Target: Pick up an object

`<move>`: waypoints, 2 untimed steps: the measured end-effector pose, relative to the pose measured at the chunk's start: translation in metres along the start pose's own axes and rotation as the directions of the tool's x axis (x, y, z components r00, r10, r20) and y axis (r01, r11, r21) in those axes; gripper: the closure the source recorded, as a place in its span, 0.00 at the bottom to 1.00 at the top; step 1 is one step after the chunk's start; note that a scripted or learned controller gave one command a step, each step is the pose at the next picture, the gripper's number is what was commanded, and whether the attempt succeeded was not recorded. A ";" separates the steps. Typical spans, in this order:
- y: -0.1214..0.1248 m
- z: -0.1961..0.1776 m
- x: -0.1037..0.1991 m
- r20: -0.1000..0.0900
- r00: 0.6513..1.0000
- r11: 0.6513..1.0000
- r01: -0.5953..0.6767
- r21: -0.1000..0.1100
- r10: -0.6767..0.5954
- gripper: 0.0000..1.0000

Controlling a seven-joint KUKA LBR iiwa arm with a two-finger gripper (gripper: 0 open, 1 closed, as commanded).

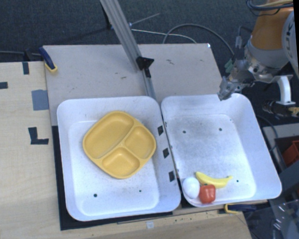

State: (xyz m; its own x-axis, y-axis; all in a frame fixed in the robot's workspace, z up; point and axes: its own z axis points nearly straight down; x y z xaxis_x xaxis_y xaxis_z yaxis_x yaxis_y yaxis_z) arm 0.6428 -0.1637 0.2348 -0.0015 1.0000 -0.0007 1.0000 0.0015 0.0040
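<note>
Far across the right bin (244,134) from the claw (226,91), whose state I cannot tell, sit a banana (213,179), white egg (191,187) and red pepper (208,193), light, smooth, slippery; grip the banana's middle.

Yellow divided plate (119,144) in left bin (69,149), metal pole (127,37) behind.

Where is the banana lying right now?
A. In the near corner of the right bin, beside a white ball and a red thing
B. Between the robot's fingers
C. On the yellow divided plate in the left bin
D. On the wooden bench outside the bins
A: the banana lies low in the right bin, next to the white ball and the red thing.
</note>
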 end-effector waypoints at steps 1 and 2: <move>-0.008 -0.004 0.055 -0.002 1.000 1.000 0.005 0.005 -0.005 1.00; 0.000 -0.007 0.117 -0.003 1.000 1.000 0.006 0.005 -0.006 1.00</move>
State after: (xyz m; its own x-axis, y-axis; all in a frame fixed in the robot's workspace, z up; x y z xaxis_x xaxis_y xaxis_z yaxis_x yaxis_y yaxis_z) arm 0.6424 -0.0469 0.2420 -0.0080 1.0000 0.0023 1.0000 0.0080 -0.0007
